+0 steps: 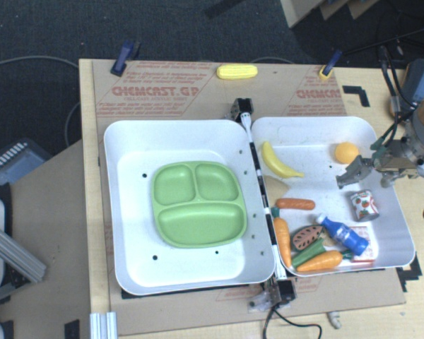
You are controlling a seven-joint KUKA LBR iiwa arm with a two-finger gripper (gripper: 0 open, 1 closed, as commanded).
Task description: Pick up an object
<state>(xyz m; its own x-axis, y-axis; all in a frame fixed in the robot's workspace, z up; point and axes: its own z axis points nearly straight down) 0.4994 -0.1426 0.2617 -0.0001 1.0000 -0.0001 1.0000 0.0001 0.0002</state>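
Gripper [367, 171] hovers over right bin [392, 221], fingers spread, nothing between them; pick not yet made, judging by this; small red-white object [364, 203] just below it, orange ball [346, 152] just beside; blue bottle [345, 235], carrots beyond; green plate [198, 203] in left bin farther off; wooden bench [162, 90], dark carpet around.

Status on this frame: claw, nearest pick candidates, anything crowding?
Claw over right bin, nothing seen held. Orange ball and small can nearest. Can sits apart from blue bottle.

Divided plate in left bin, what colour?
Light green divided plate, clearest in the camera view.
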